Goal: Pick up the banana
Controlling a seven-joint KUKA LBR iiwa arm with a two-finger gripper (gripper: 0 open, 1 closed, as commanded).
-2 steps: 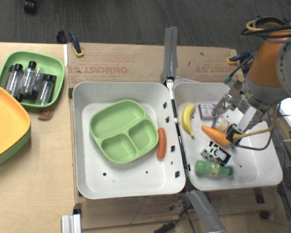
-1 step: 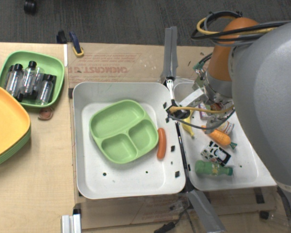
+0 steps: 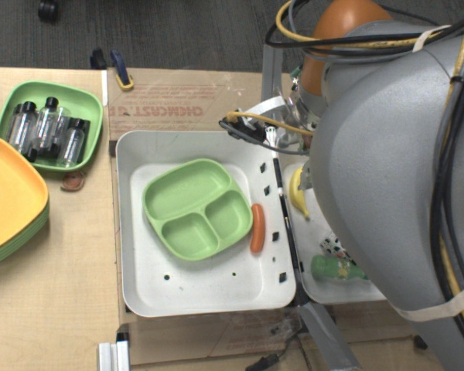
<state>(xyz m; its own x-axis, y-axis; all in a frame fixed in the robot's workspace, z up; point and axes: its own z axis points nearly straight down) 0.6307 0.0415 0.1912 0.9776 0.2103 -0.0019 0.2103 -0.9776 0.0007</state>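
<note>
So in the camera view the banana (image 3: pixel 298 192) sits in the right-hand bin (image 3: pixel 325 291), tucked up against that bin's left wall, just past the divider from the left bin (image 3: pixel 131 230). A curved yellow sliver of it shows, because the big grey arm (image 3: pixel 394 153) hangs right over it and covers the rest. Judging by the look, it's probably a toy or plastic banana, so light, fairly stiff, and a bit slick on the skin; if it's real it'd be soft and would bruise under a hard squeeze. Either way the sensible place to take it looks like the middle of the curve, across the narrow width, not the tapered ends where it would likely squirt out. The wall being so close could make it awkward to get a finger down on that side. As for the gripper, the arm's own body hides the working end from this angle, so there's no telling how it stands or whether it has hold of anything. Other bits nearby: a green item (image 3: pixel 334 267) lies lower in the same bin with something small and speckled (image 3: pixel 332 246) just above it. The left bin holds a green divided plate (image 3: pixel 195 207) with a hot dog sausage (image 3: pixel 257 228) just beside its right edge. Off on the bench there's a green tray of bottles (image 3: pixel 50 126) and a stack of orange plates (image 3: pixel 11 199), well apart from the action.
</note>
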